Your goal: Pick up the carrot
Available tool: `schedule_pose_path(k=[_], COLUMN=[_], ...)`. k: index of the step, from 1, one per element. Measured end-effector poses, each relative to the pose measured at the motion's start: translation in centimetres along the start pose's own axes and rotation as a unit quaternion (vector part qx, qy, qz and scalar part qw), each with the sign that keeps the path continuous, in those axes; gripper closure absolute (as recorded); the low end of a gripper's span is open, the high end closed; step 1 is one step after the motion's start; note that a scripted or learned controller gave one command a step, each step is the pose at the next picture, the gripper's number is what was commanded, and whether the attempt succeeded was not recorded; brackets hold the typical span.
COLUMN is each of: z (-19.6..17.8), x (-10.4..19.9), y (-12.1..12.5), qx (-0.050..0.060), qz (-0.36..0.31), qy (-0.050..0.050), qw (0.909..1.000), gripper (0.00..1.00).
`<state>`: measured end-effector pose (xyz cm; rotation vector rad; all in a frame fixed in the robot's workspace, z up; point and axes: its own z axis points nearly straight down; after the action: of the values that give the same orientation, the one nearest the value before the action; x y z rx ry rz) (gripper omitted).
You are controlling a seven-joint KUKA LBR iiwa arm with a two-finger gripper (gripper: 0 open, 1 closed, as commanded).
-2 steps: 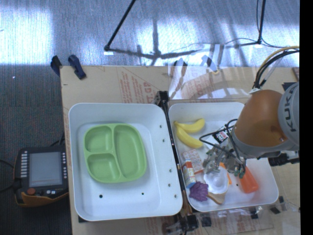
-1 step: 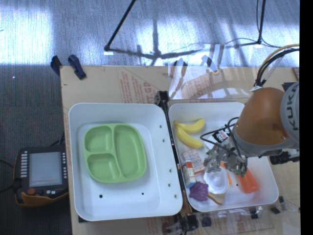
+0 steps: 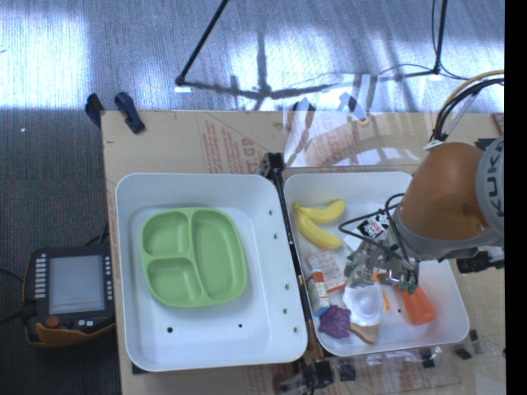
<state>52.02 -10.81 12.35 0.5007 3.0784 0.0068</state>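
The tabletop carries two white bins side by side. The left bin holds a green divided plate. The right bin holds the clutter, and the arm reaches over it from the right, its orange band hanging above the bin's right half.

Judged from how things lie, the pick is not yet made. The carrot lies flat on the bin floor near the right wall, nothing closed around it. The claw sits low, just to the carrot's upper left, and seems to be near it rather than on it; wiring and the wrist crowd that spot, so I cannot tell whether it is released or clenched. What is left is to line up over the carrot, close on it and lift.

A white cup stands just beside the carrot on its left and could be knocked. Further left lie two bananas, a small carton and purple grapes, well clear of the carrot.
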Motion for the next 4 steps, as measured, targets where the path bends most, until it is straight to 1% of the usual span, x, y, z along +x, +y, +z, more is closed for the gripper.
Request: schedule_pose_path(k=[1, 2, 3, 4], z=[3.1, -6.8, -19.6, -19.2], x=[4.6, 7.5, 5.7, 5.8], y=[0.9, 9.9, 5.5, 5.5], qx=[0.002, -0.001, 0.001, 0.002], qz=[-0.149, -0.109, -0.150, -0.151], qy=[0.005, 0.007, 0.004, 0.010], qw=[0.9888, 0.9940, 0.9886, 0.9885], gripper=[1.00, 1.00, 1.00, 0.00])
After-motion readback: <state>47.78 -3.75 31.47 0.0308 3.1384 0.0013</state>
